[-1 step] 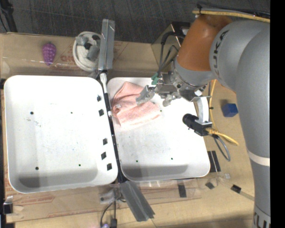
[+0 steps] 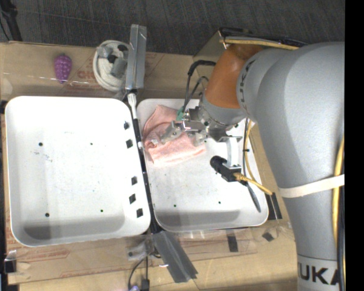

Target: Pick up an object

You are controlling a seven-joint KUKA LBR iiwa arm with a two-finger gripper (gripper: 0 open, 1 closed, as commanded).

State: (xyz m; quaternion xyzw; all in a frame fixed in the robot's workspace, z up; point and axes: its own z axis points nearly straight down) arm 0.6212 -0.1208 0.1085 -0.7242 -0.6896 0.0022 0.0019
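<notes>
My arm point(image 2: 303, 132) is a fat, smooth grey casing, rounded like a barrel, glossy enough to catch a soft highlight. Above my wrist sits an orange band point(image 2: 224, 80), curved and matte. A thin pale strap point(image 2: 312, 185) runs slantwise across the grey shell. Low on my body I read white capital letters point(image 2: 318, 276), "UKA", on a darker grey patch. Black cables point(image 2: 197, 80) loop out beside the orange section. My gripper point(image 2: 183, 127) is small, grey metal, boxy, with a speck of green on it. A yellow line point(image 2: 340, 162) traces my outer edge.
</notes>
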